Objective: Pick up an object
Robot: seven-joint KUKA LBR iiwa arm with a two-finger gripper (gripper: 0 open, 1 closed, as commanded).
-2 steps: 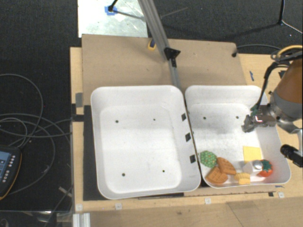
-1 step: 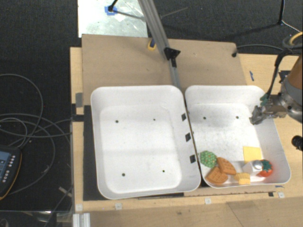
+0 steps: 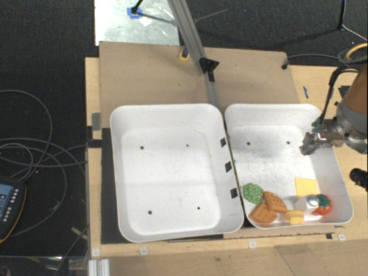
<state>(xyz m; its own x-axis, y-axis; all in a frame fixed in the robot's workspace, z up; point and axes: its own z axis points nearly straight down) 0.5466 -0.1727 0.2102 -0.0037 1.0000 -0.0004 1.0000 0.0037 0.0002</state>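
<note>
Where the two white bins sit side by side on the surface [image 3: 149, 73], the left bin [image 3: 123, 171] shows a bare floor with a few small dark dots, while the right bin [image 3: 270, 119] holds all the objects, gathered along its near edge. From left to right there lie a green bumpy piece [image 3: 252, 192], two orange waffle-like pieces [image 3: 275, 202] and [image 3: 263, 214] touching one another, a small yellow piece [image 3: 295, 217], a flat yellow square [image 3: 306, 186] set a little farther back, and a clear bottle [image 3: 307, 203] with a red and green item [image 3: 322, 204] at its right end. The bottle lies on its side, its long axis running roughly left to right along the near wall.

The far half of the right bin's floor is open, and the cluster is pressed close to the near rim and the near right corner. The hand [image 3: 307, 145] hangs over the right side of this bin, near the right wall, apart from the cluster and behind the yellow square. Its fingers are too small and dark to tell how far they are spread, and nothing shows between them.
</note>
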